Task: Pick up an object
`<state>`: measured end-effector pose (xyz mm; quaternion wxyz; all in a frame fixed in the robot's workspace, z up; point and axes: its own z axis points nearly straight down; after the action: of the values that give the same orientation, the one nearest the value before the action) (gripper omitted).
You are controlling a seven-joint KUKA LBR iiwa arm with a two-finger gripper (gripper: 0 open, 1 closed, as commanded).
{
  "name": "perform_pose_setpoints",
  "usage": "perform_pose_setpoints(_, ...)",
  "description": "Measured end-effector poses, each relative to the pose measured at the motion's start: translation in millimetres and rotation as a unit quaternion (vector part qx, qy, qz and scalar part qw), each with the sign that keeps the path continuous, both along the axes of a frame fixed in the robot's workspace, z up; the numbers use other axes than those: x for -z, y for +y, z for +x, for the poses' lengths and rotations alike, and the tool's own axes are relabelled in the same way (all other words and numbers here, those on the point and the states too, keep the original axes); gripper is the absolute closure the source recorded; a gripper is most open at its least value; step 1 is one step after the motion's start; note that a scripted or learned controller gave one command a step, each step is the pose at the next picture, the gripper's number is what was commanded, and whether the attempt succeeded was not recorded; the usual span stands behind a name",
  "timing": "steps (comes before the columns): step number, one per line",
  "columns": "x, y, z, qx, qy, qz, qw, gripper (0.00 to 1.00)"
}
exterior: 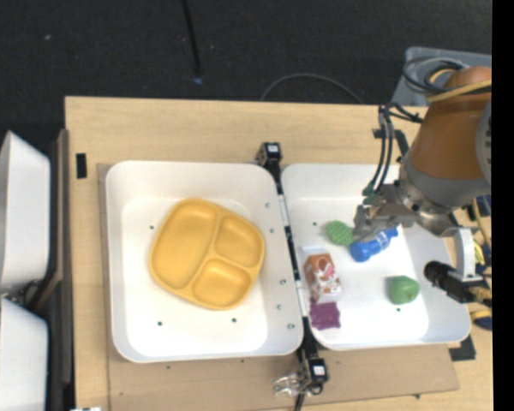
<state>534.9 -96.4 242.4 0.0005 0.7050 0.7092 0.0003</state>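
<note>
On the counter (pixel 86 127), the left bin (pixel 120 332) carries a yellow divided plate (pixel 207 253) lying flat at its centre, well apart from the arm and so not a likely target here. Past the ridge where the two bins meet, the right bin (pixel 325 182) holds the loose things: a small printed packet (pixel 322 276) near its 9 o'clock edge, a purple piece (pixel 325 316) just beside it at 7 o'clock, a light green piece (pixel 339 231) toward the middle, a blue object (pixel 370 247) close to that, and a green ball-like thing (pixel 403 290) at about 4 o'clock. The claw (pixel 373 226) hangs low over the blue object (its fingers are lost against the grey wrist, so I cannot tell whether they are spread or closed). Judging by that position, the blue object is the chosen pick; whether it is touched or gripped is unclear. The crowding green piece could spoil a clean grasp.
</note>
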Motion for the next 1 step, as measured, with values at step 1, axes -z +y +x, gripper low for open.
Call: perform_pose_setpoints(1,-10.4,52.0,6.6,-0.001,-0.001,0.0007,1.0,1.0)
